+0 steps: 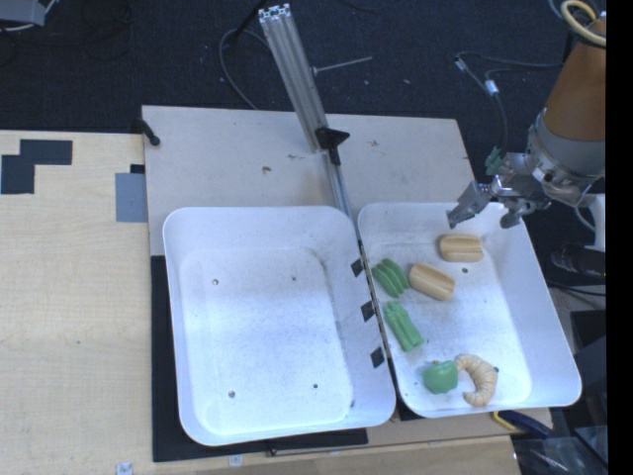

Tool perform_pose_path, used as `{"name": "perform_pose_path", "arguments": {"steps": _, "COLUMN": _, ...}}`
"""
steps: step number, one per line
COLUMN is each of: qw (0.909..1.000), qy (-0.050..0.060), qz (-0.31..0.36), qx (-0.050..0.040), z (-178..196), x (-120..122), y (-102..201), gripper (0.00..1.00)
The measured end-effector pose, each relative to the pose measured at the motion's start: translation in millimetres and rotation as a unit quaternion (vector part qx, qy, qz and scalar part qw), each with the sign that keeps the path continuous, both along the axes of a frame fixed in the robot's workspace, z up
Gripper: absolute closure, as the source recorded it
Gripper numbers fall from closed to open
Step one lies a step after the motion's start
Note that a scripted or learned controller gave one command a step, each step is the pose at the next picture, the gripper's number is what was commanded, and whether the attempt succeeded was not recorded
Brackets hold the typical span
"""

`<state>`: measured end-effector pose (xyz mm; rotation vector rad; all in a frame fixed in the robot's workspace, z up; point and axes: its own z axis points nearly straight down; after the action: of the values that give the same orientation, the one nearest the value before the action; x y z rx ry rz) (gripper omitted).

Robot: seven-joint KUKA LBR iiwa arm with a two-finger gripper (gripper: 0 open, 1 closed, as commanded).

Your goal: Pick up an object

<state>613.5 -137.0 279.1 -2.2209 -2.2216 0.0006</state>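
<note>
A grey KUKA arm with an orange band [579,87] reaches in from the right, its two-finger end effector [487,209] poised over the far edge of the right-hand shallow white bin [554,364]. The two dark fingers stand spread apart with nothing between them, one angled toward the bin's back left, the other just beyond the bin's far right rim.

Just below the end effector, near but apart from it, lies a tan, rounded bread-roll-shaped toy [461,247] on the bin floor. A second tan oblong roll [431,281] rests a little nearer the camera and to the left. Beside that, against the bin's left wall, sits a ribbed green pod-shaped toy [390,276], with a longer green ribbed piece [403,326] just below it along the same wall. At the bin's near end, a rounded green pepper-like toy [440,376] touches a curved pale tan croissant-like piece [479,378].

The left-hand shallow white bin [198,404] adjoins the right one, joined by small black clips [367,310] along their shared edge. A slanted aluminium rail [297,77] rises behind the bins from the pale bench [69,295].
</note>
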Motion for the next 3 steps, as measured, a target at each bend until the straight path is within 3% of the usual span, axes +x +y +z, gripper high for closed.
{"name": "perform_pose_path", "arguments": {"steps": 3, "qw": 1.0, "qy": 0.0, "qz": 0.0, "qx": 0.0, "z": 0.0, "x": 0.0, "y": 0.0, "gripper": 0.0}}
